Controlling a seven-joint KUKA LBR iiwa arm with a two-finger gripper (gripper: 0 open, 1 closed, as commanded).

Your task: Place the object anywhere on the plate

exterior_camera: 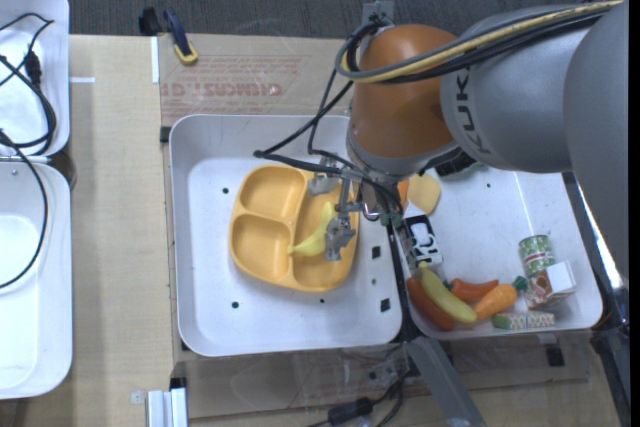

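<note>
We see the gripper low over the yellow plate in the left bin, its fingers pinching a banana that lies on the plate's right side. In the right bin lie another banana, a carrot and a can.

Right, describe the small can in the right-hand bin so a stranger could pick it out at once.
Start at the right white bin, the one beside the bin holding the yellow divided plate. Go to its far right side, where a small can with a green and red label sits just above a white and red carton. It alone is cylindrical; the toy vegetables lie lower left.
</note>
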